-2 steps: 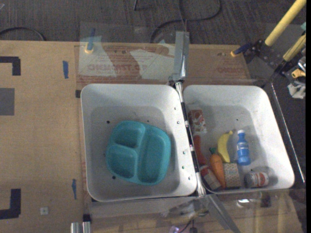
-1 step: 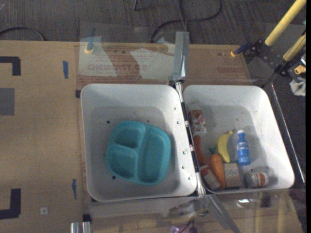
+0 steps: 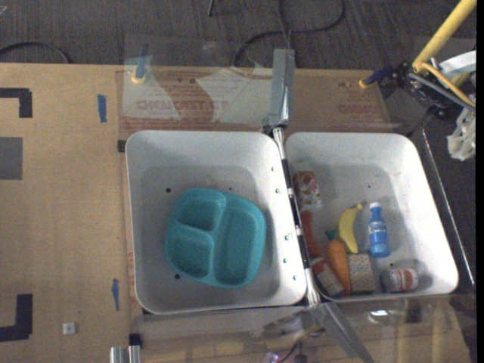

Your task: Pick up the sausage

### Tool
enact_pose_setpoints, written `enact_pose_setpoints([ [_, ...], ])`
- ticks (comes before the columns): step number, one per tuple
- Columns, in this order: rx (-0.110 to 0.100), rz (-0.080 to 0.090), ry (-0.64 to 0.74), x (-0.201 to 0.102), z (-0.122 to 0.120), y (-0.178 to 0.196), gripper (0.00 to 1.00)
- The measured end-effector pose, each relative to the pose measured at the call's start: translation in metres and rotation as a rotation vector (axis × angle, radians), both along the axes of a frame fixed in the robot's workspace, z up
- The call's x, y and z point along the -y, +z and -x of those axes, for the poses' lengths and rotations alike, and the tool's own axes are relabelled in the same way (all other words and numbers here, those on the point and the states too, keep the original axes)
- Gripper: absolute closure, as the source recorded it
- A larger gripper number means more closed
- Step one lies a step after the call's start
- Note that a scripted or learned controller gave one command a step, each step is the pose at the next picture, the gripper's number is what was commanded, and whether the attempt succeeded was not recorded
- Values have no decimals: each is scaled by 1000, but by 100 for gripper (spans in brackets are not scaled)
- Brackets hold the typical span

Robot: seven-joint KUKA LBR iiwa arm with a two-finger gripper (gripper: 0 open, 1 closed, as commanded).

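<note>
Slim reddish-orange sausage [image 3: 309,233] lying along right white bin's [image 3: 431,203] left wall; needing fingers aligned across its width; finger state cannot tell.

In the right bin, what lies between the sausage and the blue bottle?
In the camera view, the banana lies between the sausage and the blue bottle. The carrot sits just below that stretch.
</note>
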State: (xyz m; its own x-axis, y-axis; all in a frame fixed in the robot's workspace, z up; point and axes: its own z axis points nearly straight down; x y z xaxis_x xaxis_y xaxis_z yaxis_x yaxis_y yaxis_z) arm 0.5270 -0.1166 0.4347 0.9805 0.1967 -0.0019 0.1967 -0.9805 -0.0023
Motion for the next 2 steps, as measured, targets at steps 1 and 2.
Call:
enact_pose_setpoints([
  [1, 2, 0, -3, 1, -1, 10, 100],
  [2, -2, -1, 478, -10, -10, 0, 100],
])
